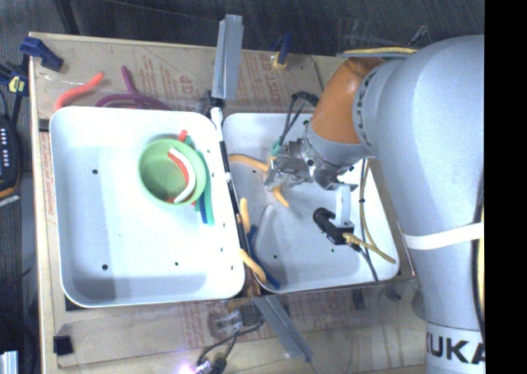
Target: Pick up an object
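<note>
The wooden bench (148, 59) bears two shallow white plastic bins side by side. The grey arm (428, 133), with its orange band (338, 109) above the wrist, reaches in from the right over the right bin (305, 261).

The gripper (284, 173) is low over the far-left part of the right bin. Whether it is open or closed cannot be told, and nothing can be confirmed as held.

Right bin contents:
- A short orange stick (280, 196) is just beside the gripper on its near side. Contact cannot be determined.
- A curved yellow-orange strip (247, 163) is just left of the gripper, close to the bin's left wall.
- A slim orange piece (244, 214) lies along the left wall, nearer than the strip.
- A yellow-orange piece (252, 264) and a blue piece (268, 279) sit in the near-left corner, close together.

Left bin (107, 232) contents:
- A round green plastic bowl (163, 173) stands right of centre, towards the far side.
- A white curved piece (195, 179) with a red edge rests in it.
- A green flat stick (208, 199) and a blue stick (202, 212) lie against the bowl's right side.

Beyond the left bin, on the far-left bench, lie an orange-red tube (78, 91) and a purple tube (132, 100), near each other.
</note>
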You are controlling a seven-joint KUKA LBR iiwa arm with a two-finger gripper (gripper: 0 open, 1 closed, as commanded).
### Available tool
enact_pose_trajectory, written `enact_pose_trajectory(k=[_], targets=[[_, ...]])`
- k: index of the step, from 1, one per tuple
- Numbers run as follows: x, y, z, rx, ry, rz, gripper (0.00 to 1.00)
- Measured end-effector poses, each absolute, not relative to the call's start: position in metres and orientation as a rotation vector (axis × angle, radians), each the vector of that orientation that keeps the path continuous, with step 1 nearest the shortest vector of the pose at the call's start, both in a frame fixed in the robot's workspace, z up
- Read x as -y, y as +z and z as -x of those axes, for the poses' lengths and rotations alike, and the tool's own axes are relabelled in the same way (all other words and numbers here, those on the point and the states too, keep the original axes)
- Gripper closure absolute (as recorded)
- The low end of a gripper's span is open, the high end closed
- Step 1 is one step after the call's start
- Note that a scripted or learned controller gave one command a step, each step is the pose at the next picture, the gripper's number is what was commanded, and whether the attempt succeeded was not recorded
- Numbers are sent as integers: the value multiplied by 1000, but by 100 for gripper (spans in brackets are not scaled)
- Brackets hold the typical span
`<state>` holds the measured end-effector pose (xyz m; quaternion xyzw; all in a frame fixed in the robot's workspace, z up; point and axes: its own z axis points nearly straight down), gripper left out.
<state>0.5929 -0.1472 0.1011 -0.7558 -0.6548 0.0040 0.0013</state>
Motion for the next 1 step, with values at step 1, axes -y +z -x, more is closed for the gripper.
enact_pose_trajectory(k=[1], targets=[[142,204,-638,2477,1,1932,100]])
